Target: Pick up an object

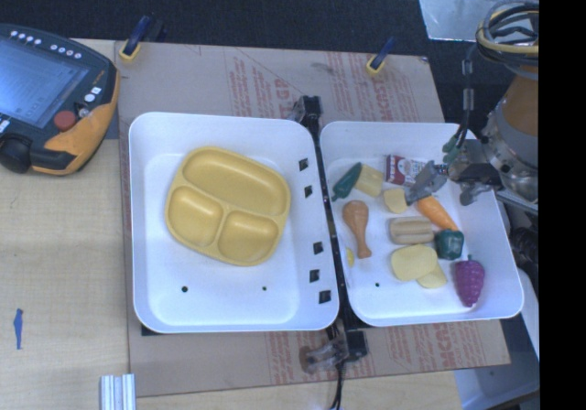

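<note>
Toys (412, 232) are heaped in the right bin (509, 300), where the pincer (426, 183) is lowered, spread, just above a carrot (438, 213).

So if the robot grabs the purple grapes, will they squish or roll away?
The purple grapes look like moulded plastic, so probably stiff, not squishy. The bumpy, tapered shape should stop them rolling far, though the pincer might slip on those bumps.
</note>
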`<action>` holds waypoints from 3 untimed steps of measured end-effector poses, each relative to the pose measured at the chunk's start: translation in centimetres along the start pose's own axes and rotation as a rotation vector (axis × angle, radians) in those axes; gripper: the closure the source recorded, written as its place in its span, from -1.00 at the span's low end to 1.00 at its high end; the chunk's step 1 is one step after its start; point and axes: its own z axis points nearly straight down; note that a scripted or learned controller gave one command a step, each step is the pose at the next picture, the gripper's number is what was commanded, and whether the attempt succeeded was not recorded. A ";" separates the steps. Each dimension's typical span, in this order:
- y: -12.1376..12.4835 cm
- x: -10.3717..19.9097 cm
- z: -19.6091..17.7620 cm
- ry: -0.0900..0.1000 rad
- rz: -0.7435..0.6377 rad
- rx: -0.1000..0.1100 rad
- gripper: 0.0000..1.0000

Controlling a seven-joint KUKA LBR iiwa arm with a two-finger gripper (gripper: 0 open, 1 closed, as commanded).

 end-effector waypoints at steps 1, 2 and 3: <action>7.8 -3.2 10.8 -0.003 0.000 -0.003 -1.00; 7.6 -9.0 16.8 -0.001 0.001 0.000 -1.00; 3.1 -11.9 19.6 0.001 0.001 0.002 -1.00</action>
